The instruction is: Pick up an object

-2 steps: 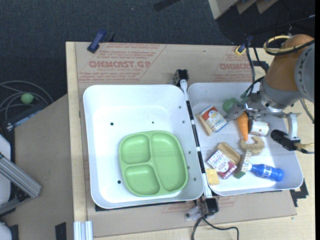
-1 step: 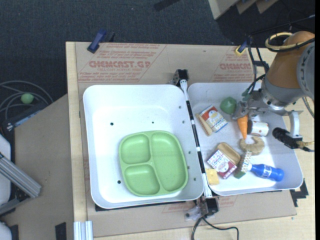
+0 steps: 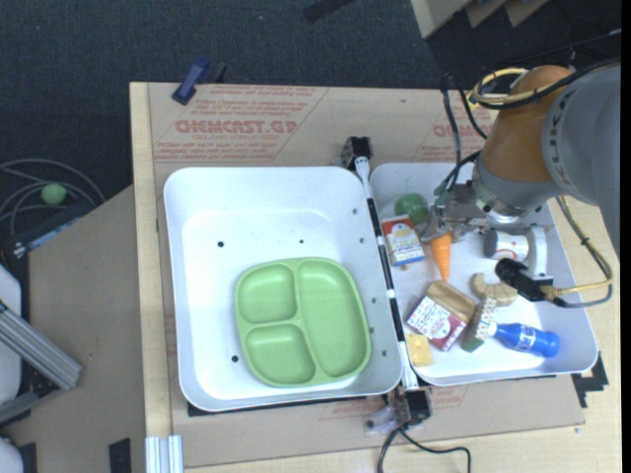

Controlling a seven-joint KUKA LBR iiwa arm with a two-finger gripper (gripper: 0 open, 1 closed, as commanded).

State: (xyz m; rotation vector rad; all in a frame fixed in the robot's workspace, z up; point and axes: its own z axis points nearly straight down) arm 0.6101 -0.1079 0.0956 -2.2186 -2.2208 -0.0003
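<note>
Two bins [image 3: 197,264], one divided plate [image 3: 299,320]

Arm [image 3: 552,136] cut off at right edge; labels on packets [image 3: 434,318] unreadable.

Grey arm [image 3: 592,131] reaches in from right, orange band [image 3: 518,136] above wrist. Wrist bent downward. Gripper [image 3: 455,223] low, pointing leftward; finger spacing not discernible.

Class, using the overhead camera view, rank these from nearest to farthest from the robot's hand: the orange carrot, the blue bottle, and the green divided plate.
1. The orange carrot, right bin, just below the hand.
2. The blue bottle, right bin's lower right corner.
3. The green divided plate, over in the left bin.
</note>
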